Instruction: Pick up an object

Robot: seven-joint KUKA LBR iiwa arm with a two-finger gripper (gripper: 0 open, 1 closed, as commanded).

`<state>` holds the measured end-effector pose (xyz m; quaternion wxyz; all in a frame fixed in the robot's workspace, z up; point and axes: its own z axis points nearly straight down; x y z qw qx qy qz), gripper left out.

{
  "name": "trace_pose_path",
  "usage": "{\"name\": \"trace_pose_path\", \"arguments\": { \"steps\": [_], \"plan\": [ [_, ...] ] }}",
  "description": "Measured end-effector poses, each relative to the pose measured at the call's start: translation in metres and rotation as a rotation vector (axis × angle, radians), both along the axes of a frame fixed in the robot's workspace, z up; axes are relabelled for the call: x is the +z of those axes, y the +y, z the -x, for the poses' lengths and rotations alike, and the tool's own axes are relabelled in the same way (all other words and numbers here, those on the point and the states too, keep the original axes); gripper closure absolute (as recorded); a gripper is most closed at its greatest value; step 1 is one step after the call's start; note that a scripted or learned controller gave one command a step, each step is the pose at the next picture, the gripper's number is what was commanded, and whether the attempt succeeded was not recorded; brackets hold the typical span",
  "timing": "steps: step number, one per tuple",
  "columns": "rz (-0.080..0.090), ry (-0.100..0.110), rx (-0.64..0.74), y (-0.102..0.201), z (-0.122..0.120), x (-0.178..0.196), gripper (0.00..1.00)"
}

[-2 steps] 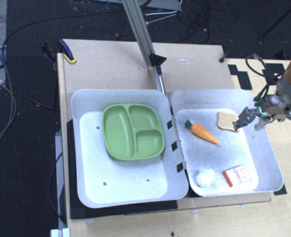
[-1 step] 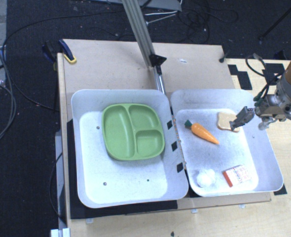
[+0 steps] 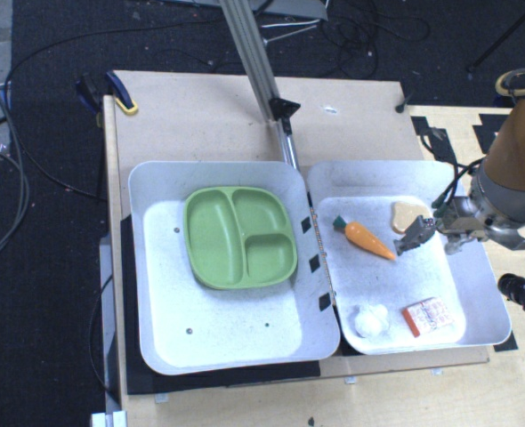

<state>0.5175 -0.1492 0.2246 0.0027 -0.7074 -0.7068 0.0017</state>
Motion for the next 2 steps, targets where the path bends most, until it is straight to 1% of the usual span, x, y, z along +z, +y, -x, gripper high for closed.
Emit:
{"name": "trace_pose_path", "arguments": {
  "steps": [1,2],
  "plan": [
    [0.000,0.000,-0.001,-0.004,0.008,-0.060,0.00],
    [0.000,-0.002,0.000,-0.003,0.002,-0.107,0.00]
  ]
}}
